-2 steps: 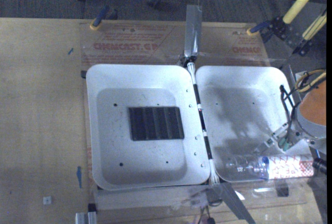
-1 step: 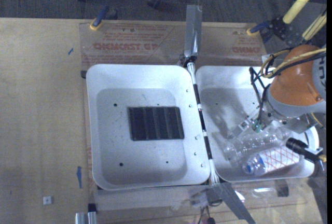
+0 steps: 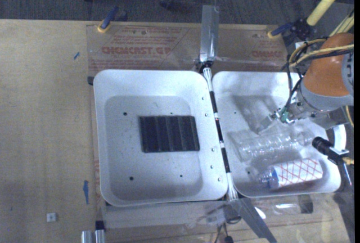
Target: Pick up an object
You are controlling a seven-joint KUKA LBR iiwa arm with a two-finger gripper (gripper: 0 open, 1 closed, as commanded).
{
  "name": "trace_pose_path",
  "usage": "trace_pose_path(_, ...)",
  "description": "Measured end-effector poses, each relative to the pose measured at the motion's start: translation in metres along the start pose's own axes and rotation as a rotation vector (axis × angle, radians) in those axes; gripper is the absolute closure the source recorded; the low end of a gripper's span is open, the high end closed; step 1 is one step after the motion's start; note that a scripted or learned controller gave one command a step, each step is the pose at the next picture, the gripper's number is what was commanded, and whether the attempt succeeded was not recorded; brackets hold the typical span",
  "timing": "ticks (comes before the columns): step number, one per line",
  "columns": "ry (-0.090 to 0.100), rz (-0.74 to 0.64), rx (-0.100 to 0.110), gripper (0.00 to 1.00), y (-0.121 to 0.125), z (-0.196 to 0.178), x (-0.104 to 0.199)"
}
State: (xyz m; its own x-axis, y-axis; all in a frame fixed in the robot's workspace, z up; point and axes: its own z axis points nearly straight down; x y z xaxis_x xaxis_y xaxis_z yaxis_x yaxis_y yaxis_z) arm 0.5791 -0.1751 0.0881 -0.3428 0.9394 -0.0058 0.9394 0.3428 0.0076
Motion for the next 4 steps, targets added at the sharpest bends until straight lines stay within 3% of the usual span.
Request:
trace_pose_path(1,0.001,-0.155,0.000,0.00,0.080,0.001,0.006)
trace_pose_path(2,0.002,-0.032,0.002,0.00,-0.034,-0.048,0.035)
trace_pose_path(3,0.001,-0.105,-0.003,0.00,-0.047,-0.001,0.033)
trace_pose_path(4,0.003,-0.006,0.004,0.00,0.050,-0.013,0.024)
